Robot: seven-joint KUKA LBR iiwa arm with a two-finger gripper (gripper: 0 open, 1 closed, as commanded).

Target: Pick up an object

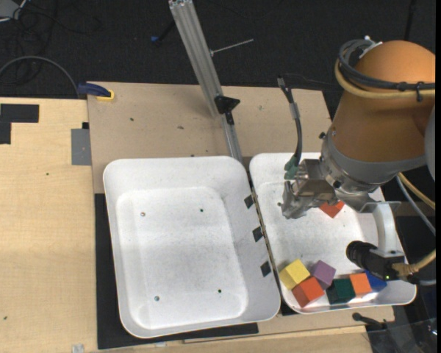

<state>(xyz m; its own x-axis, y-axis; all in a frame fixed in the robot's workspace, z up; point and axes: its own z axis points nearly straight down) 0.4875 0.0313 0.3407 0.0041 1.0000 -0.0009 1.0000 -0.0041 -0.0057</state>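
Note:
My gripper point(292, 206) hangs low over the middle of the right bin point(268, 169), under the arm's orange band. A red block point(331, 209) lies just to its right, partly hidden by the wrist. Along the bin's near edge sit a yellow block point(295, 272), a purple block point(323, 272), a red-orange block point(307, 291), a dark green block point(341, 290), an orange block point(361, 282) and a blue piece point(377, 283). I see nothing between the fingers.
The left bin point(178, 247) lies beside the right one, with small black clips along the shared rim. A slanted aluminium bar point(200, 57) rises behind the bins. A black cylinder point(367, 257) sticks out near the right bin's near right corner.

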